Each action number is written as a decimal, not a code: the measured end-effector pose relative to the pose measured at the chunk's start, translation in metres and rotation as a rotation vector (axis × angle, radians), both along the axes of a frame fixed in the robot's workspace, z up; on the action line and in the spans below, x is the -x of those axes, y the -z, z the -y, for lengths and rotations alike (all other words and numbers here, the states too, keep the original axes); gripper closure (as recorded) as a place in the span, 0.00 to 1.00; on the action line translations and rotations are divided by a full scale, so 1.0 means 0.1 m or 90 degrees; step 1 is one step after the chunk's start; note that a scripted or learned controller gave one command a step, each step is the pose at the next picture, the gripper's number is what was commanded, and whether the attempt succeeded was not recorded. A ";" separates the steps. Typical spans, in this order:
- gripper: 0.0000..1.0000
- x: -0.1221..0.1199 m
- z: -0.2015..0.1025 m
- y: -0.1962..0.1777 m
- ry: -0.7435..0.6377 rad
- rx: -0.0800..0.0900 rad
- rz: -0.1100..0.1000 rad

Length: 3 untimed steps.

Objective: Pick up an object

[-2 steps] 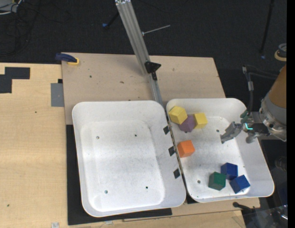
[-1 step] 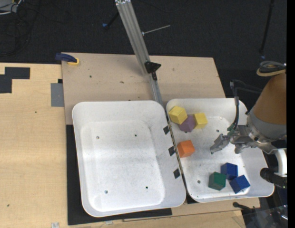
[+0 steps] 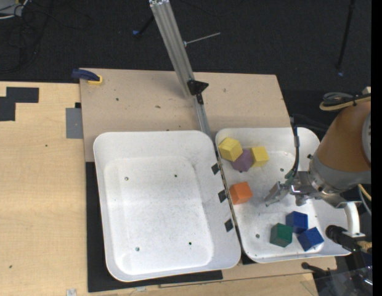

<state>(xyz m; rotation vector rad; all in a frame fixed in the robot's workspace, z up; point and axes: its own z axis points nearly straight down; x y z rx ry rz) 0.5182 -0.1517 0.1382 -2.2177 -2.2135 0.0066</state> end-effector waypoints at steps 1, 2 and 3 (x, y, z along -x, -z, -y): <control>0.00 -0.01 0.00 0.47 0.001 0.001 0.005; 1.00 0.00 0.01 0.36 0.005 0.000 0.004; 1.00 -0.09 0.05 -0.11 -0.001 0.002 0.007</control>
